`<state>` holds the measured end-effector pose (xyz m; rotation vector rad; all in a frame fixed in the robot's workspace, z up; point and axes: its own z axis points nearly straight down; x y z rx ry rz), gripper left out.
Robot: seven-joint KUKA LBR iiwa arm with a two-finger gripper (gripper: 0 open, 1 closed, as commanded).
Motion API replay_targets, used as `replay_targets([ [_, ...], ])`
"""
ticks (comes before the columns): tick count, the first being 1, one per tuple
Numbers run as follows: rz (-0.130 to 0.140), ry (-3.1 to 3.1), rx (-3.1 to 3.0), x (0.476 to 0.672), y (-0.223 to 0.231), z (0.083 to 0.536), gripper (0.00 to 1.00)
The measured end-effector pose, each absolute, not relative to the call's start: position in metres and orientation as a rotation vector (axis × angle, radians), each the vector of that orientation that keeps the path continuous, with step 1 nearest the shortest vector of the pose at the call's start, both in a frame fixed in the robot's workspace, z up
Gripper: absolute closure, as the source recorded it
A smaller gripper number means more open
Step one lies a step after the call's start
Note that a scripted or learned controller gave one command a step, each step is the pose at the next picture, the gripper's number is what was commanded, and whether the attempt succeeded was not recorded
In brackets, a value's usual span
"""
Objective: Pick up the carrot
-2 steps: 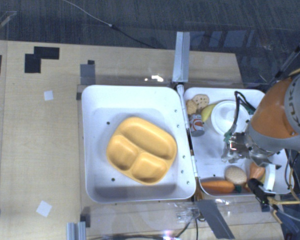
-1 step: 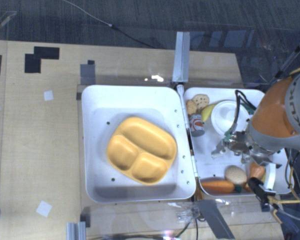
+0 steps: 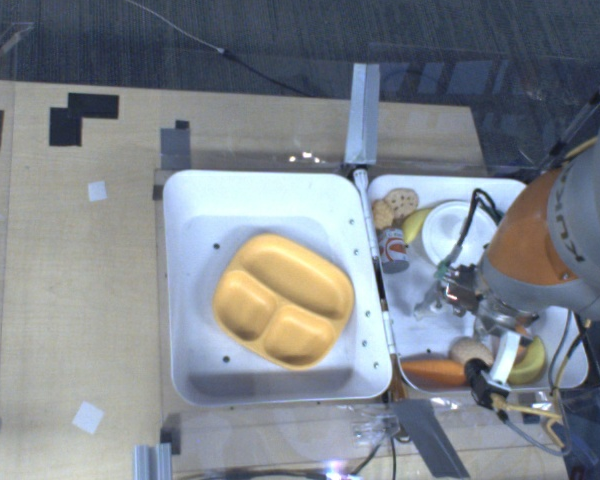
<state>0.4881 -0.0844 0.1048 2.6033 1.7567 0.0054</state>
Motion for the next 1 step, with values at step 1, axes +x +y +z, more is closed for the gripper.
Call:
replay_targets([
  [1, 0.01, 1.764, 2.596, 0.4899, -0.0836, 0.1153, 1.0],
])
